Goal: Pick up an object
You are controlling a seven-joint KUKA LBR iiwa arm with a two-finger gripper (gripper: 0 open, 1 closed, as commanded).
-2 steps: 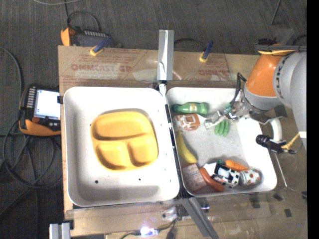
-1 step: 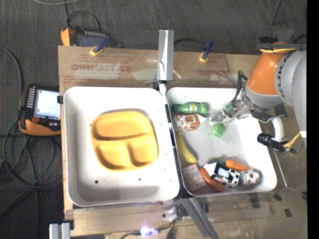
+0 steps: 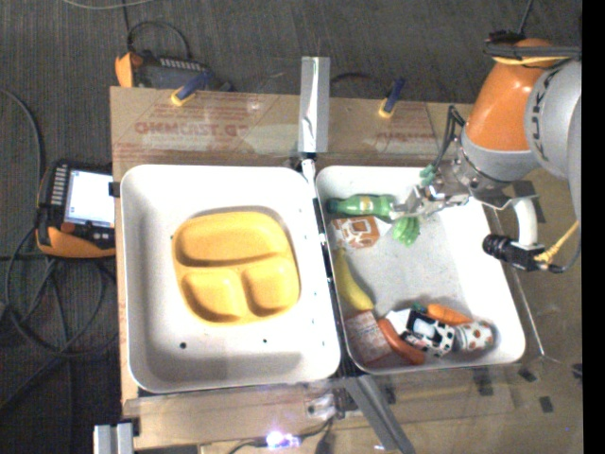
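My gripper point(image 3: 419, 203) hangs over the upper part of the right bin point(image 3: 473, 272), below the orange wrist band. A small light-green piece point(image 3: 406, 230) lies directly beneath its tip; contact between them is too small to make out. A green bottle point(image 3: 364, 204) lies on its side just left of the gripper. Under the bottle sits a small orange-brown packet point(image 3: 357, 233). A yellow banana point(image 3: 354, 288) lies along the bin's left wall.
At the right bin's front lie a brown packet point(image 3: 362, 330), a red sausage shape point(image 3: 403, 344), a black-and-white cow toy point(image 3: 424, 330), an orange carrot point(image 3: 449, 312) and a white-red item point(image 3: 478, 335). The left bin point(image 3: 142, 282) holds a yellow divided tray point(image 3: 238, 263).
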